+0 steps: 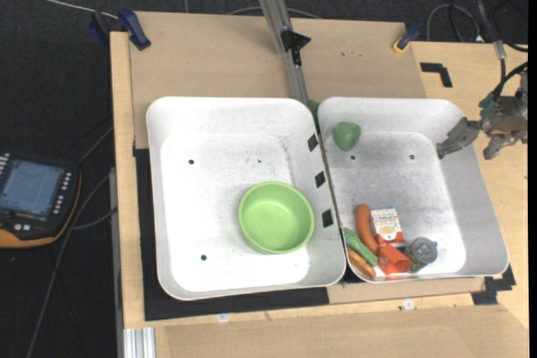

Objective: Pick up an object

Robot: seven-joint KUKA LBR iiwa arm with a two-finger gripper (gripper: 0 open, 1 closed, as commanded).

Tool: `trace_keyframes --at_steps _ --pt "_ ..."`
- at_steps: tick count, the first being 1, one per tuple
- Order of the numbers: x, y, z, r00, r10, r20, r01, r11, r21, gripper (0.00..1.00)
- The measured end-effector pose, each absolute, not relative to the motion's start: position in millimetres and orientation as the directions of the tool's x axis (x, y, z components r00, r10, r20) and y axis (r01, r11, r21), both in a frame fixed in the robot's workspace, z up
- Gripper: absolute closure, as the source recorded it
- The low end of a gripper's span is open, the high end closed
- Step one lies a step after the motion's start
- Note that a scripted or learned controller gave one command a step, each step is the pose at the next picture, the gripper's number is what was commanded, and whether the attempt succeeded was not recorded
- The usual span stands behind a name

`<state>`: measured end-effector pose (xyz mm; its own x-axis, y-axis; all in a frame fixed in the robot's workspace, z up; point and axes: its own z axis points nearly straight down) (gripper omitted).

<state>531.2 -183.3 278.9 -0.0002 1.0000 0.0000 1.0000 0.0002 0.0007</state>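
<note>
My gripper (472, 142) hangs over the right rim of the right bin (470, 205), open, with nothing between its fingers. The bin's front corner holds a cluster: an orange sausage-shaped piece (363, 221), a small white and orange carton (386, 223), a red piece (393, 258), a grey round part (422, 250) and a green pod (360, 243). A small green lump (346, 134) lies alone at the bin's back left. All of these sit well to the left of and below the gripper. A light green bowl (276, 217) stands in the left bin (168, 180).
A metal pole (273, 0) slants down from the top to the seam between the bins. Blue clamps (134, 29) grip the bench's back corners. A handheld pendant (33, 193) lies on the floor at the left.
</note>
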Motion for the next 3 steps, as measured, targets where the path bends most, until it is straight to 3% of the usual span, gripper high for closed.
trace_keyframes --at_steps 3 --pt "537.0 -182 113 -0.001 1.000 0.001 1.000 0.001 -0.004 0.00"
